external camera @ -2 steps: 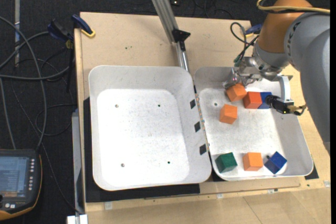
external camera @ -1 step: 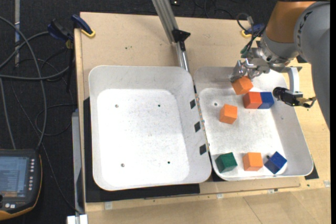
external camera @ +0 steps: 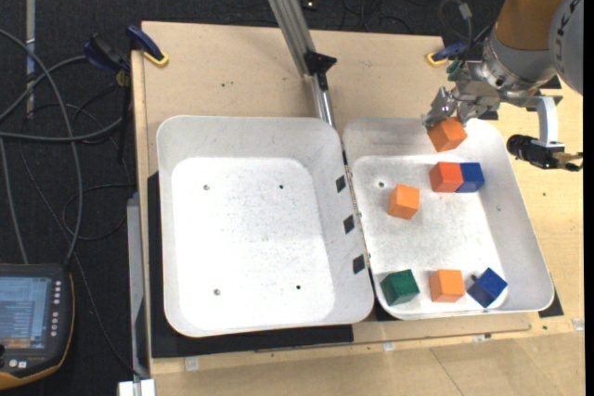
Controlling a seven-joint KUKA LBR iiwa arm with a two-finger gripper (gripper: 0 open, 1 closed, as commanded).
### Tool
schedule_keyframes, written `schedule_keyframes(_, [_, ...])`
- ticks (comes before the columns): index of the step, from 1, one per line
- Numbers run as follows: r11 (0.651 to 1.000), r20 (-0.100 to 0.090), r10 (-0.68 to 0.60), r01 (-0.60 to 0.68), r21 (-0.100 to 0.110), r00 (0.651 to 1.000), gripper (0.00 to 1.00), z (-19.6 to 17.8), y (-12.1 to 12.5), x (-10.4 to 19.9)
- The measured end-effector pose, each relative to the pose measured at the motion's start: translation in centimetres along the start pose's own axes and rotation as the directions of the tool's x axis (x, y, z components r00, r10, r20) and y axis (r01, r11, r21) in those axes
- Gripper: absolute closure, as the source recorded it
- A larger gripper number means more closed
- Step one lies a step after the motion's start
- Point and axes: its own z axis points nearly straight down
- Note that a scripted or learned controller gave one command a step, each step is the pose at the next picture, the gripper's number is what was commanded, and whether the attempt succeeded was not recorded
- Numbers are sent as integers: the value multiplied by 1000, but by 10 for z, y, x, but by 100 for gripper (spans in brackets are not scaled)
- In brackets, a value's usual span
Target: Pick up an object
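An orange cube [external camera: 447, 134] hangs tilted at the far edge of the right bin [external camera: 520, 227], just under the hand [external camera: 445, 114]; it looks raised above the bin floor, with one corner pointing down. In the same bin, a red-orange cube [external camera: 446, 176] and a blue cube [external camera: 471, 176] lie touching side by side in the far part. A lighter orange cube [external camera: 404, 200] sits alone near the middle. Along the near wall of the bin stand a green cube [external camera: 401, 287], an orange cube [external camera: 446, 285] and a dark blue cube [external camera: 487, 287], the last one turned at an angle.
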Motion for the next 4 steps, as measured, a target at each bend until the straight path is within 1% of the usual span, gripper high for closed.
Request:
schedule_keyframes(1, [1000, -1, -2, 2, 2, 1000, 100, -32, 1, 0])
schedule_keyframes(2, [1000, -5, -8, 8, 10, 1000, 100, -20, -18, 52])
schedule_keyframes(3, [1000, -4, -9, 9, 7, 1000, 100, -30, -32, 101])
schedule_keyframes(4, [1000, -5, -10, 10, 9, 1000, 100, -24, -48, 162])
